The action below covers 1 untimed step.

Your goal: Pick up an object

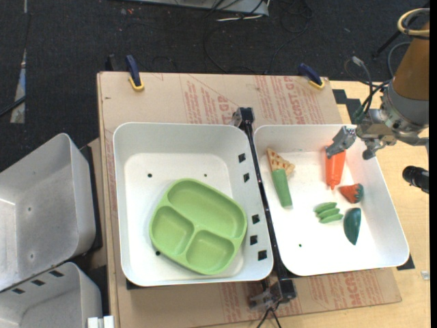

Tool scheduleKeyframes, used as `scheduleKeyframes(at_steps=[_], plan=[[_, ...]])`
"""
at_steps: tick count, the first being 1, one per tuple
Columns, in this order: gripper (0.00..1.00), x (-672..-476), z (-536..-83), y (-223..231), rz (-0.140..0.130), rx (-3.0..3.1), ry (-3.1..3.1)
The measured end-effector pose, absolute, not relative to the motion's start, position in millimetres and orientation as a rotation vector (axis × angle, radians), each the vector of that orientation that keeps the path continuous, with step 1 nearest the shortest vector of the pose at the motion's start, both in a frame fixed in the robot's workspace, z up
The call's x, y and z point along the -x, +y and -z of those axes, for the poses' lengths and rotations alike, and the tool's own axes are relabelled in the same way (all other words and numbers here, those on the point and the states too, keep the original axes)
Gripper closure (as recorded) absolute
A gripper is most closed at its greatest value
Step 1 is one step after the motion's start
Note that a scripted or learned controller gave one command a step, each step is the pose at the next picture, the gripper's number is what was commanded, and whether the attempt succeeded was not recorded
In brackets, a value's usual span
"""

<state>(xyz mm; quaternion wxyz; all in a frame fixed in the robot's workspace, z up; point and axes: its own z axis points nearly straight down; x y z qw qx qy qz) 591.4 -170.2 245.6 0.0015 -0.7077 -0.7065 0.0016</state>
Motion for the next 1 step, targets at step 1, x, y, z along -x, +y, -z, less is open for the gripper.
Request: scheduleKeyframes(at_steps=[1], plan=[[0.00, -596.8, -185.5, -163.1, -0.005, 2.218, -2.219]])
